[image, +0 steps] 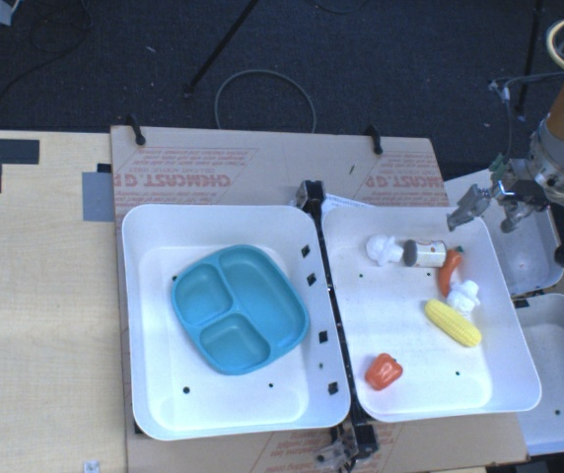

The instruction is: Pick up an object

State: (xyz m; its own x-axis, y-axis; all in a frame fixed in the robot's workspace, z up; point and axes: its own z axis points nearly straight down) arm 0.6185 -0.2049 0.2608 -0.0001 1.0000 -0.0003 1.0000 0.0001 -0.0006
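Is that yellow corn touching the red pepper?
Apart. The camera view shows bare white bin floor between the corn and the red pepper.

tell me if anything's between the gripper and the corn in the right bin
Nothing visible blocks it. The gripper hangs above the right bin's far right corner, and the corn lies exposed below it, though a white toy touches its upper end.
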